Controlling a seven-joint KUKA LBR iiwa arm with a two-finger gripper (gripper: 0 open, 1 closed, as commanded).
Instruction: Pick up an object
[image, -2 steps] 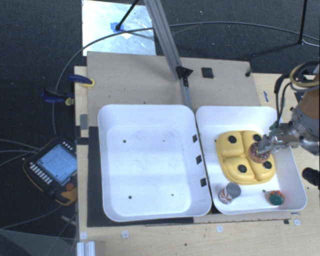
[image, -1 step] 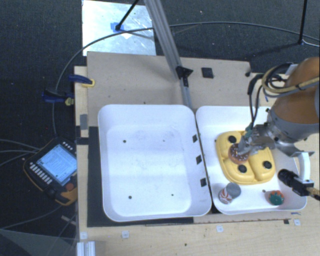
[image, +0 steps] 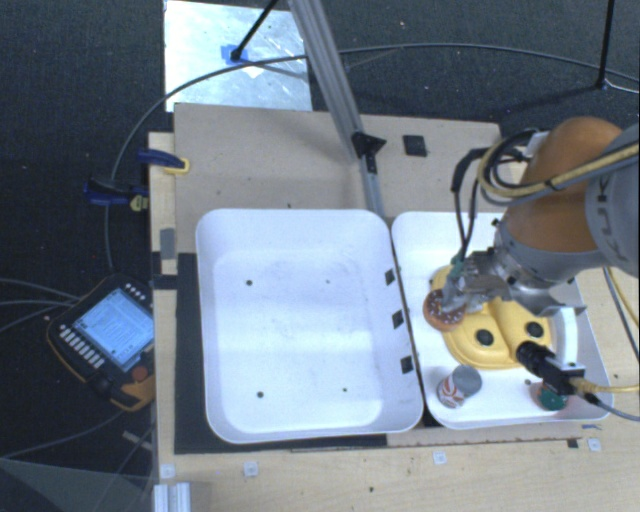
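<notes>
My gripper (image: 453, 296) is low in the right bin (image: 420, 240), at its left-middle. It sits directly over a brown round ring-like object (image: 438, 313) and partly covers it. Whether it grips the ring is hidden by the wrist. A yellow moulded toy (image: 490, 335) lies just right of the ring, partly under the arm. A small grey-and-red cup-like object (image: 460, 385) rests near the bin's front edge. A small green object (image: 551, 401) lies at the front right corner.
The left bin (image: 215, 300) stands beside the right one, and they meet at a shared rim with black clips (image: 398, 318). A metal pole (image: 335, 80) slants in from the top. A teach pendant (image: 105, 335) lies off the bench at the left.
</notes>
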